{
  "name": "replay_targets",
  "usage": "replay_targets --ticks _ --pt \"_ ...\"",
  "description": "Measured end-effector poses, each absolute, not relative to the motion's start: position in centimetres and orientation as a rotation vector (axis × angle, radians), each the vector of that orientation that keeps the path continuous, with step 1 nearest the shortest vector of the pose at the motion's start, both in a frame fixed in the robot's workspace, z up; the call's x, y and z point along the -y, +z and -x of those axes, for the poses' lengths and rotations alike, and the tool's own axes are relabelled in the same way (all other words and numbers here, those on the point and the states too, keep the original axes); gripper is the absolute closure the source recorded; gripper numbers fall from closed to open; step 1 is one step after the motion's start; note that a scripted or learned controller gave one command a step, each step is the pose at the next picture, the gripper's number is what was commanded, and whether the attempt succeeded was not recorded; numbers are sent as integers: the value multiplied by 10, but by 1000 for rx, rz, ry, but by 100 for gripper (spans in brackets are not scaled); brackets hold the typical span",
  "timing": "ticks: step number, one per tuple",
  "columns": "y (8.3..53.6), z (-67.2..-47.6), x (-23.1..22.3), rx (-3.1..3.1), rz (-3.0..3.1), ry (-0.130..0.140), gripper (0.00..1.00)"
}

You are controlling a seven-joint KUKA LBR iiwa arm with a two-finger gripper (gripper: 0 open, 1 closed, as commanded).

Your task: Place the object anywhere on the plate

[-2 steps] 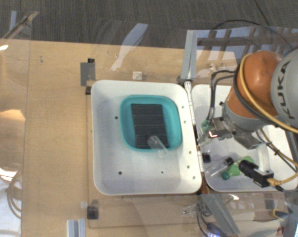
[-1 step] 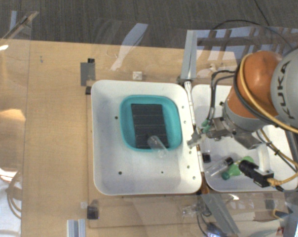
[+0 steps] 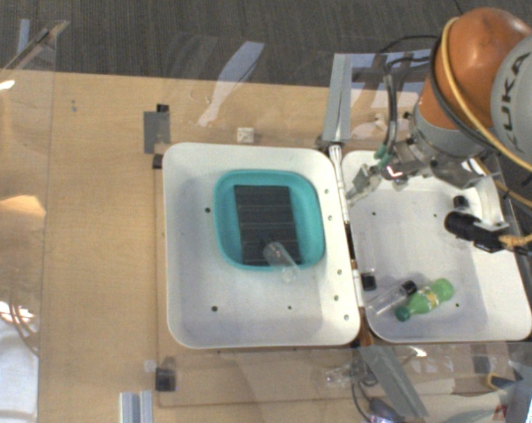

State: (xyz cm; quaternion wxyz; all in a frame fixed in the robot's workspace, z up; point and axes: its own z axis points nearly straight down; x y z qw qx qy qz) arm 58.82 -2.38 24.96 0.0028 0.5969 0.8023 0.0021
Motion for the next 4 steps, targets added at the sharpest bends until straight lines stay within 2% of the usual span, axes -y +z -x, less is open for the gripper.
replay_targets --ticks 1,2,3,4 --pt "215 -584 -20 -2496 -1903 5 0" --pt "235 -644 30 -2406 -2013 5 0" --pt "198 -601 30 -2337 -2094 5 0" --pt "185 -583 -4 -2322 -2112 5 0"
